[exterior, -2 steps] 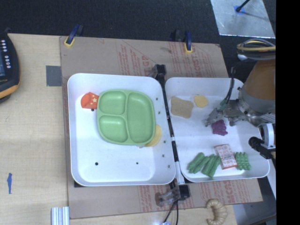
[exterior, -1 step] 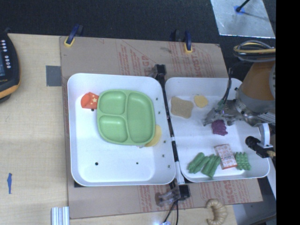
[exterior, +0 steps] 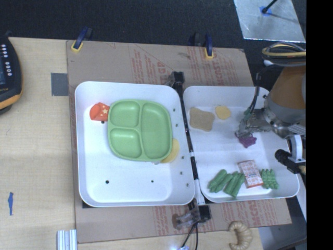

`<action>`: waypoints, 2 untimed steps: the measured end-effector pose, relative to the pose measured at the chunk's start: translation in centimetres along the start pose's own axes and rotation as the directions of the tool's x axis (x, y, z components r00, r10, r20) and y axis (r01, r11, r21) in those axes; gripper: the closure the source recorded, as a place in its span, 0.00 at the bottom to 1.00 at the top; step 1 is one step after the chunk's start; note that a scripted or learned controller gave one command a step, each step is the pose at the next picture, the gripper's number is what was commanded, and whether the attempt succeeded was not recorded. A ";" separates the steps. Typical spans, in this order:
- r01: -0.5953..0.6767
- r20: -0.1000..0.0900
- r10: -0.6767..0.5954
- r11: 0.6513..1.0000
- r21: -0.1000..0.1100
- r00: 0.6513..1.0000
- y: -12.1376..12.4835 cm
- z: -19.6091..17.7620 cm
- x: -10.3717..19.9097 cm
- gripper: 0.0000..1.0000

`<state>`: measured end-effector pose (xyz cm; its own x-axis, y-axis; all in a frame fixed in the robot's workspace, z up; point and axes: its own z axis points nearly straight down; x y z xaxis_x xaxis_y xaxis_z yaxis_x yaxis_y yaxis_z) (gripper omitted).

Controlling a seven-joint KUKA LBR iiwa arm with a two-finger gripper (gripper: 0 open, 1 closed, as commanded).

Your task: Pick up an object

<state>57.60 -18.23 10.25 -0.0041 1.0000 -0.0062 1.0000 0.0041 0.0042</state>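
My gripper (exterior: pixel 249 125) reaches in from the right and hangs low over the right bin (exterior: pixel 208 95), just above a small purple bunch of grapes (exterior: pixel 247 139). It looks to touch or nearly touch the top of the bunch, which lies on the bin floor. The same bin holds a tan slice of toast (exterior: pixel 202 119), a small yellow round piece (exterior: pixel 222 112), green bean pods (exterior: pixel 227 183), a red and white packet (exterior: pixel 250 173) and a small green leafy piece (exterior: pixel 269 178).
The left bin (exterior: pixel 88 155) holds a green divided plate (exterior: pixel 140 130), a red piece (exterior: pixel 99 111) at its upper left and a yellow piece (exterior: pixel 172 151) partly under the plate. The arm's body (exterior: pixel 286 98) covers the right bin's far right side.
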 end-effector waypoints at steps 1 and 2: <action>-0.002 -0.002 0.002 1.000 0.000 1.000 -0.6 1.0 -3.1 1.00; 0.002 -0.006 -0.002 1.000 0.002 1.000 4.0 1.0 -1.5 1.00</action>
<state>61.57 -19.69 9.27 -0.0064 1.0000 -0.0005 1.0000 0.0064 0.0023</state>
